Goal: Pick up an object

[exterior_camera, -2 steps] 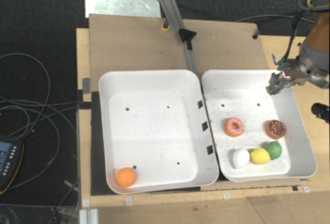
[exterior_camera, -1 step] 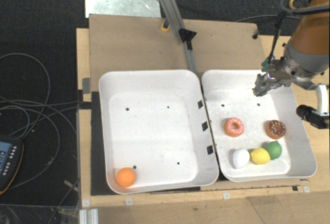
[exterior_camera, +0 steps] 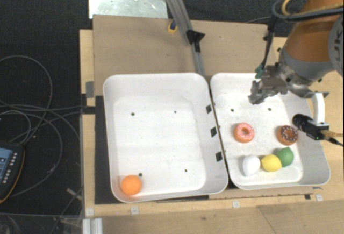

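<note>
Orange ball (exterior_camera: 130,185) lies low-left; gripper (exterior_camera: 259,94) hangs, seemingly empty, above right bin (exterior_camera: 322,171).

— What colours sit in the right bin (exterior_camera: 318,174)?

— The bin is white. In it are a pink-iced doughnut (exterior_camera: 244,133), a brown doughnut (exterior_camera: 288,135) with what may be pale sprinkles, a white ball (exterior_camera: 251,165), a yellow ball (exterior_camera: 271,163) and a green ball (exterior_camera: 286,156).

— And the left bin (exterior_camera: 156,83)?

— White too, dotted with a few dark specks, with an orange ball (exterior_camera: 131,185) in it.

— The arm (exterior_camera: 317,28)?

— Grey with an orange band.
</note>
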Robot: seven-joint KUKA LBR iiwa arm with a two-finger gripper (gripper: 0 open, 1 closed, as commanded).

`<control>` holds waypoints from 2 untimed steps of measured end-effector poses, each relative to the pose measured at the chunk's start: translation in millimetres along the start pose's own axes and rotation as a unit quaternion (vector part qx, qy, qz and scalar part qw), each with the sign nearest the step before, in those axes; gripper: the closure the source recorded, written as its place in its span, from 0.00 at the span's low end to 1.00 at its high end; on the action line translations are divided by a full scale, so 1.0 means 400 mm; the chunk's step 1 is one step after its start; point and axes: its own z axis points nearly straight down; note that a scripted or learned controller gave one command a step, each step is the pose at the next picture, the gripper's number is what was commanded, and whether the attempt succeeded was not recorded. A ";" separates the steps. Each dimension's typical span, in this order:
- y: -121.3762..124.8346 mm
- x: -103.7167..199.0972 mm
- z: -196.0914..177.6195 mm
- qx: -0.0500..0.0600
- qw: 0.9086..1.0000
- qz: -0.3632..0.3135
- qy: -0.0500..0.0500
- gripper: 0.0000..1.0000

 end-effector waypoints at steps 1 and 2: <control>-0.018 0.113 0.037 0.000 1.000 0.000 0.000 1.00; -0.033 0.248 0.027 0.000 1.000 0.000 0.000 1.00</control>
